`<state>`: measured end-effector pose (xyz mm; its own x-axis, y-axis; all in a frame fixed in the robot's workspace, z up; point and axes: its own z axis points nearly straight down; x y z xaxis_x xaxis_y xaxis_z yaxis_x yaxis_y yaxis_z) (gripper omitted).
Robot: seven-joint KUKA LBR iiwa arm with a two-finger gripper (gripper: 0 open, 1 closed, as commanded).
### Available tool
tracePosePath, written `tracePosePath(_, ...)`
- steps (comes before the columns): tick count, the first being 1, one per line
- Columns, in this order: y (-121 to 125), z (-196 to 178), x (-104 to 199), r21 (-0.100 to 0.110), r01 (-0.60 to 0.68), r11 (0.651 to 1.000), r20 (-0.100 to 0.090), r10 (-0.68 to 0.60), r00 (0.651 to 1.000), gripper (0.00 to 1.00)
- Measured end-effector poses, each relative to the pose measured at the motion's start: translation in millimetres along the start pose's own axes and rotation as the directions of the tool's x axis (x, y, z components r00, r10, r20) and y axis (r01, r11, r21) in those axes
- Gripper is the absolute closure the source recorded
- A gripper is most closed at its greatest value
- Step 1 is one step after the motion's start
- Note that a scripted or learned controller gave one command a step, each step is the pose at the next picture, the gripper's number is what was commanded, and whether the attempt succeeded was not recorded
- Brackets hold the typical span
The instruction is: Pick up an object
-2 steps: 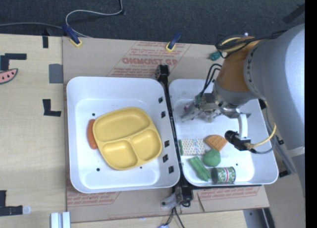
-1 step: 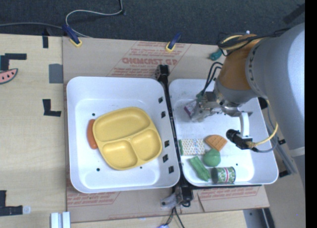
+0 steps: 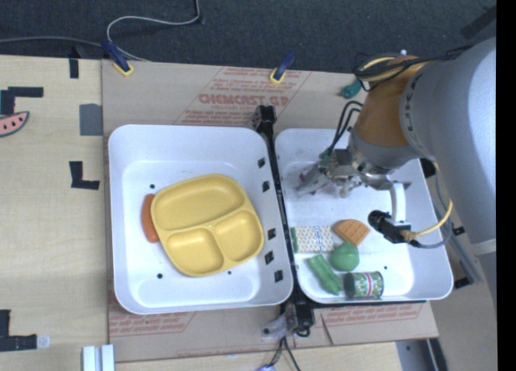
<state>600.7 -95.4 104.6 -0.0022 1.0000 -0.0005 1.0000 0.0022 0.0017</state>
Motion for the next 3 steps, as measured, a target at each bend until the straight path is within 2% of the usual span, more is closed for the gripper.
tracePosePath(1, -0.2, -9.2, 0.3, 0.001, 0.0, 1.0, -0.001, 0.0, 1.0, 1.0)
tracePosePath(2, -0.2, -9.1, 0.3, 0.001, 0.0, 1.0, -0.001, 0.0, 1.0, 0.0)
tracePosePath(3, -0.3, -18.2, 0.6, 0.002, 0.0, 1.0, -0.003, 0.0, 1.0, 1.0)
